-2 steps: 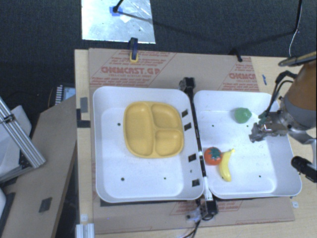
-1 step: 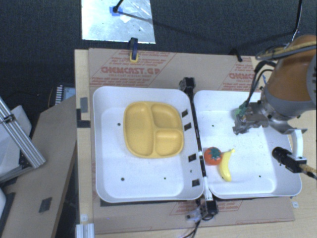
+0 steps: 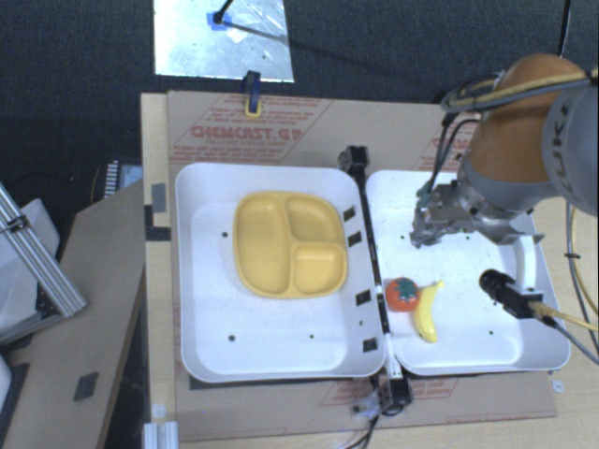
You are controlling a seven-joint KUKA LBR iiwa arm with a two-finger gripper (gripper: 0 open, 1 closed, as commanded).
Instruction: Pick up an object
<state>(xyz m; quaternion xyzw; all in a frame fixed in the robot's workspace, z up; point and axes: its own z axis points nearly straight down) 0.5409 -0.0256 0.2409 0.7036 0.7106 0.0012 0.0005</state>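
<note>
**Desk:** What sits in the right bin (image 3: 468, 344)?

**Photographer:** A small red-orange tomato (image 3: 403, 293) with a green top, and a short yellow banana (image 3: 427, 314), curved, one tip toward the bin's front edge. Both lie near the bin's left edge, toward its front-left corner. The tomato is just beside the banana's upper half; whether they touch I cannot tell.

**Desk:** And the gripper (image 3: 426, 227)?

**Photographer:** It hangs over the back half of the same bin, apart from both pieces, at the end of the grey-and-orange arm (image 3: 519, 129) coming in from the right. Whether the jaws stand wide or narrow cannot be told.

**Desk:** Room to move?

**Photographer:** The tomato is close to the bin's left wall, so that side is tight. Right of the banana, the white floor lies bare along the front edge to the front-right corner.

**Desk:** The left bin (image 3: 201, 279)?

**Photographer:** One yellow plate (image 3: 285, 243) with three compartments, near the middle, white floor all round it. Both bins rest on the brown bench (image 3: 281, 134).
</note>
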